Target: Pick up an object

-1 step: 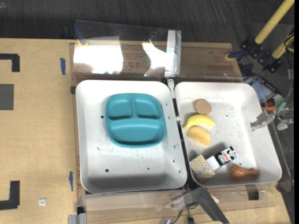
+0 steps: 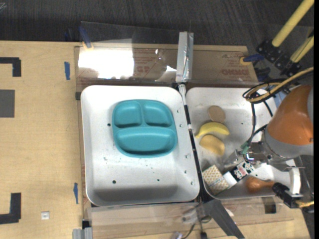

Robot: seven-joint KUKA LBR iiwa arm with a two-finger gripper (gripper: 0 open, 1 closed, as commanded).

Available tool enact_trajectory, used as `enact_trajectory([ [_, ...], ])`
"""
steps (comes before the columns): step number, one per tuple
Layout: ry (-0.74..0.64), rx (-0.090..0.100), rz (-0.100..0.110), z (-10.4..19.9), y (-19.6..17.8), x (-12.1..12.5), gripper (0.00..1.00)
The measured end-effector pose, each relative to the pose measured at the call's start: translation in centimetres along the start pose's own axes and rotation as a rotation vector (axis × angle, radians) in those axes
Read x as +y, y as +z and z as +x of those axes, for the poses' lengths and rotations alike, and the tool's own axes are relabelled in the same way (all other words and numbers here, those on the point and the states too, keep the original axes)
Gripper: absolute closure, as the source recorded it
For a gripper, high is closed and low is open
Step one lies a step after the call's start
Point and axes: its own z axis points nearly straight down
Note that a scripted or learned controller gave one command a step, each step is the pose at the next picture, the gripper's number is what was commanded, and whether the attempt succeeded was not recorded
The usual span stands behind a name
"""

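Observation:
The right bin [image 2: 234,99] holds several small objects. A yellow banana [image 2: 213,129] lies near its left wall, with a yellow rounded fruit [image 2: 213,144] just below it and a tan round piece [image 2: 217,113] above it. At the front lie a checkered tan block [image 2: 213,177], a small white item [image 2: 233,176] and an orange-brown piece [image 2: 256,184]. My gripper [image 2: 245,164] hangs low over the bin's front right, just right of the yellow fruit and above the white item. I see nothing clearly held in it.
The left bin [image 2: 97,148] carries a teal divided plate [image 2: 144,128]. A clear plastic sheet and a metal post [image 2: 184,56] stand behind the bins. Cables [image 2: 259,91] loop by the arm's orange band [image 2: 294,121]. Yellow tubing [image 2: 296,14] crosses the top right.

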Motion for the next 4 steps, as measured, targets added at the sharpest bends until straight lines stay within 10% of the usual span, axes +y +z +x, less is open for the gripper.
enact_trajectory([
  [2,-0.238,-0.005,-0.015,4.1,1.2,3.9,0.00],
  [3,-0.237,-0.006,-0.021,4.1,0.0,4.1,1.00],
  [4,-0.156,-0.003,-0.011,5.5,-8.8,3.7,1.00],
])
